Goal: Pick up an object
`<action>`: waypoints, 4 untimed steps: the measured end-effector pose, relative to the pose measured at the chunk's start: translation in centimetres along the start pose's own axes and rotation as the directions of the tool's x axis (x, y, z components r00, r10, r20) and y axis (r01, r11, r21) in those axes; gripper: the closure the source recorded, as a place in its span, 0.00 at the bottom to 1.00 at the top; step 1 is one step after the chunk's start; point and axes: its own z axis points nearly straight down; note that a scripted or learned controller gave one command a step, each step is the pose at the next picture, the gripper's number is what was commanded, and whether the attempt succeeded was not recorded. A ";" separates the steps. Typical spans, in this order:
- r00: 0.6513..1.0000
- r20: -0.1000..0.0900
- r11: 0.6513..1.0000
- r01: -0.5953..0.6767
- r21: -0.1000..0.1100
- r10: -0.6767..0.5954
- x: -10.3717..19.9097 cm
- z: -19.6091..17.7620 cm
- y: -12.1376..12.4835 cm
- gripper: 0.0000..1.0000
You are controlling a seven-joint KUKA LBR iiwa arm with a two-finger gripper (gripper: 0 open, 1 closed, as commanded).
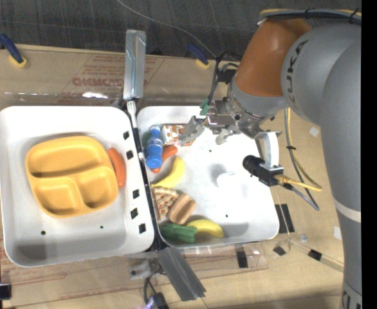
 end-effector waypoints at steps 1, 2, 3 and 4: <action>0.999 0.001 0.999 -0.033 0.003 0.033 1.2 4.8 6.5 0.00; 0.974 0.005 0.973 0.228 -0.021 -0.228 0.6 12.0 3.8 0.00; 0.987 0.001 0.987 0.163 -0.001 -0.163 -4.8 14.4 -0.8 0.00; 0.930 0.001 0.930 0.369 -0.005 -0.369 -8.7 14.3 -2.1 0.00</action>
